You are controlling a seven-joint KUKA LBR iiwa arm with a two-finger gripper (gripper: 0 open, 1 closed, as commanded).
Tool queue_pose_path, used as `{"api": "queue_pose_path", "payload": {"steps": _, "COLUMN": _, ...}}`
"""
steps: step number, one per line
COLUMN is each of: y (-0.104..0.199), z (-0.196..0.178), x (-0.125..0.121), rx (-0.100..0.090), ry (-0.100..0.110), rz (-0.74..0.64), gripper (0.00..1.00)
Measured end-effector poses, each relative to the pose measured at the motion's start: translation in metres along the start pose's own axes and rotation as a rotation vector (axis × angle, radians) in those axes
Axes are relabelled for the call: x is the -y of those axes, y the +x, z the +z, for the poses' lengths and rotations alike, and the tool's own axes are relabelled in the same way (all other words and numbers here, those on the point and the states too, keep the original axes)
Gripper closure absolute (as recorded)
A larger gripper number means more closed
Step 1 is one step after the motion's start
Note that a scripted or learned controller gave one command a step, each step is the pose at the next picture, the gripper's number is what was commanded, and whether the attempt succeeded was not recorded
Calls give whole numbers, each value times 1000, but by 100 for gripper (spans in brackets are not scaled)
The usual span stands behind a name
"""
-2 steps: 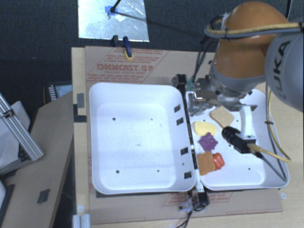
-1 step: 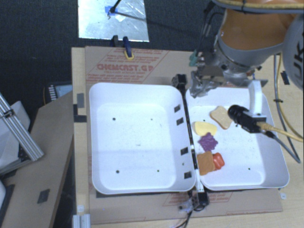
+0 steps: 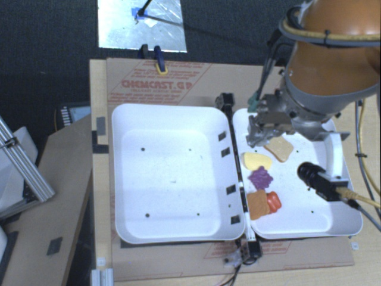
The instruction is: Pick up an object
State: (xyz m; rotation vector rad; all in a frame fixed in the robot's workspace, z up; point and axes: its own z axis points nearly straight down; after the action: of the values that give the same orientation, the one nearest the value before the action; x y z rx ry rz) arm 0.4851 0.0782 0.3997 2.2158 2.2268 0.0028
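Note:
Several small objects lie in the right bin (image 3: pixel 309 222) near its left wall. A tan slice-shaped piece (image 3: pixel 280 149) lies farthest back, and a yellow piece (image 3: pixel 256 160) sits just left of and in front of it. A purple lump (image 3: pixel 260 177) comes nearer, then an orange-brown block (image 3: pixel 257 205) with a red piece (image 3: pixel 274 202) touching its right side. My gripper (image 3: pixel 259 137) hangs low over the bin's back left part, right above the yellow piece and beside the tan slice. The big orange wrist band (image 3: pixel 336 40) hides the bin's back right corner.
The left bin (image 3: pixel 128 219) stands beside the right one, with a black divider rail (image 3: pixel 233 165) between them. Both rest on a cardboard sheet (image 3: pixel 161 79). A shiny metal plate (image 3: pixel 141 16) lies behind the bench. A grey rail (image 3: pixel 21 159) is at the far left.

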Motion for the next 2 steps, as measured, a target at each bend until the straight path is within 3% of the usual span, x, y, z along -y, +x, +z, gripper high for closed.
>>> {"api": "queue_pose_path", "payload": {"steps": 1, "y": 58, "z": -64, "x": -2, "rx": -3, "ry": -7, "rz": -5, "gripper": 100}}
{"api": "queue_pose_path", "payload": {"steps": 2, "y": 121, "z": -57, "x": -1, "rx": -2, "ry": 0, "rz": -6, "gripper": 100}}
